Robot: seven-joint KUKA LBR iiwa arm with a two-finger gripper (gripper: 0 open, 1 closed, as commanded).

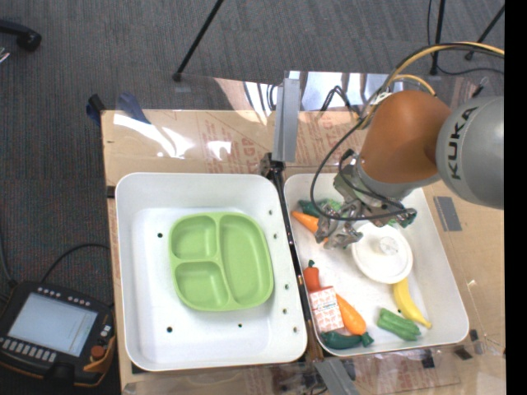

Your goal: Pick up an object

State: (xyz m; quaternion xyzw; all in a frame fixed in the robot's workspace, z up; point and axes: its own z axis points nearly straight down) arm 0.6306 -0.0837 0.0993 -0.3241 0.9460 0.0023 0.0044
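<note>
White plastic forms both bins on the tabletop (165, 138). The left bin (140, 220) holds a green tray (221, 260) with three compartments, lying flat near the bin's middle.

The right bin (440, 278) holds the loose objects. A white lid (384, 257) lies right of the bin's centre. A banana (407, 303) lies near and right of the lid, just beside its near edge. A green pepper (398, 323) lies near the banana, toward the bin's near right corner. A small carton (324, 308) with red print lies along the bin's left side, touching a red item (312, 276) on its far side. An orange carrot (352, 317) lies just right of the carton, with a dark green item (342, 340) at its near end. A second carrot (305, 219) lies in the far left part of the bin, beside a dark green item (311, 206).

The arm (482, 151) reaches in from the right, its orange band (402, 138) above the far half of the right bin. The gripper (338, 230) is low over the bin, between the second carrot and the lid. The state of the jaws cannot be told from this view, and no object can be confirmed between them. Cables (346, 138) run from the wrist toward the far edge of the tabletop.

A teach pendant (53, 329) lies on the floor (82, 56) at the near left.
</note>
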